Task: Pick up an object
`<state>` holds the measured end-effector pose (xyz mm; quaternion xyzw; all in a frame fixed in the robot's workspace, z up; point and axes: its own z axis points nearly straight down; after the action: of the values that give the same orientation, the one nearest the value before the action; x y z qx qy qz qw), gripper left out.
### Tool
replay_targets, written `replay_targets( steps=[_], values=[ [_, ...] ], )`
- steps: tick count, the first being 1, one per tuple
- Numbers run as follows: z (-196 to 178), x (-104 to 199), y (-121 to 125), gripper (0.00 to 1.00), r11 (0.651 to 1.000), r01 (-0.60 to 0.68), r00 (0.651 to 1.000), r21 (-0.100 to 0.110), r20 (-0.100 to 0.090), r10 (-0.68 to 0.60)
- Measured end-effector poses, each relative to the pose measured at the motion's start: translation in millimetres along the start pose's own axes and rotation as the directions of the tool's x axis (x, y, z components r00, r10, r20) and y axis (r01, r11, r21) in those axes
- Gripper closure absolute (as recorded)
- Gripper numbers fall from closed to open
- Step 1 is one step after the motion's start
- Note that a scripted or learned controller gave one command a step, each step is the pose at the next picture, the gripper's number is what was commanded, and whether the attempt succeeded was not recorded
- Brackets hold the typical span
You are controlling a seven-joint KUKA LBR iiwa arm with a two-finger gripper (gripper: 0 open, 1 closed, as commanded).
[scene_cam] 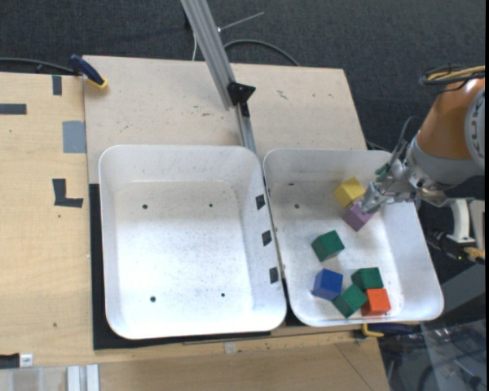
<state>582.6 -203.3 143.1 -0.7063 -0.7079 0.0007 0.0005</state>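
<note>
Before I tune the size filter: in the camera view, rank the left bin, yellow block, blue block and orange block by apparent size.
1. Left bin, by far.
2. Blue block, yellow block and orange block look about alike; the orange is partly hidden, so I won't rank them.

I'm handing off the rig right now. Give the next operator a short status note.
End effector: low in the right bin, at the purple block; grip state unclear.
Things: yellow block beside purple; green block mid-bin; blue block, two more green and an orange block clustered at the near end.
Done: approach.
Left: confirm grasp, lift.
</note>
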Motion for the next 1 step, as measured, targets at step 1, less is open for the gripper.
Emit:
replay_targets(
  steps=[1],
  values=[
    [-42.7, -1.5, -1.5, 1.00, 1.000, -0.001, 1.000, -0.005, 0.001, 0.001]
  ],
)
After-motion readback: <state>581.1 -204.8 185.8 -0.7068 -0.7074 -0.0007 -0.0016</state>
